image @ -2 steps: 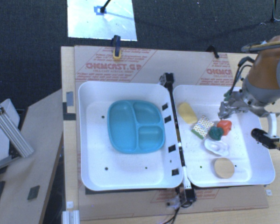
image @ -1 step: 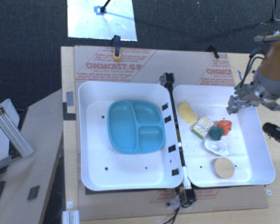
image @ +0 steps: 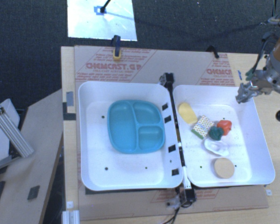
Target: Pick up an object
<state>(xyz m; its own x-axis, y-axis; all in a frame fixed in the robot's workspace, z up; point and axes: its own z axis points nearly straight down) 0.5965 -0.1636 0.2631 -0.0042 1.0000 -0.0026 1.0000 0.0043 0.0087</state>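
The right bin [image: 256, 125] holds several small items: a yellow piece [image: 187, 112], a checkered yellow-green block [image: 202, 126], a dark green lump [image: 215, 133], a red-orange piece [image: 225, 125], a white curved item [image: 216, 147] and a round tan disc [image: 223, 167]. My gripper [image: 244, 94] hangs over the far right corner of that bin, above and to the right of the items, touching none of them. Nothing shows between its fingers.
The left bin [image: 91, 125] holds a blue divided plate [image: 136, 126]. A black divider with clips [image: 173, 129] runs between the two bins. Brown cardboard [image: 149, 66] lies under both. A grey metal frame [image: 9, 129] stands at the far left.
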